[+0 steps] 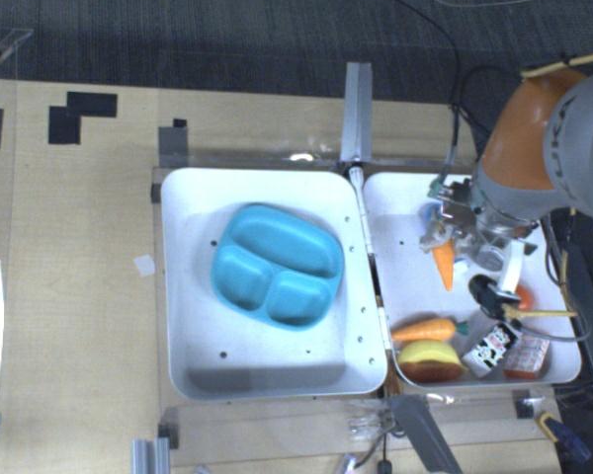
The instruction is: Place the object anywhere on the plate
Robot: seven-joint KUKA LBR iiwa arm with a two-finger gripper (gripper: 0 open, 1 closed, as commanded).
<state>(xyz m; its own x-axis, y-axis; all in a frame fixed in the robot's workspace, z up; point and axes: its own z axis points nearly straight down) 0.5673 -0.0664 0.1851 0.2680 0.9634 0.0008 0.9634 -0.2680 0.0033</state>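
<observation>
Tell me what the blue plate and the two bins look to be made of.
Blue plate: likely moulded plastic, given its uniform colour, soft sheen and rounded compartments. Left bin and right bin: probably plastic or painted metal, smooth white with rounded corners; cannot tell which.

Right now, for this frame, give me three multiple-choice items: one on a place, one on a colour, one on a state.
1. Where does the plate lie?
A. left bin
B. right bin
C. on the bench outside the bins

2. What colour is the plate?
A. red
B. blue
C. green

3. What is on the plate?
A. a carrot
B. a carton
C. nothing yet

Answers:
1 A, it sits in the left bin.
2 B, it is plainly light blue.
3 C, its compartments are bare, and the orange carrot hangs at the gripper over the right bin.
</observation>
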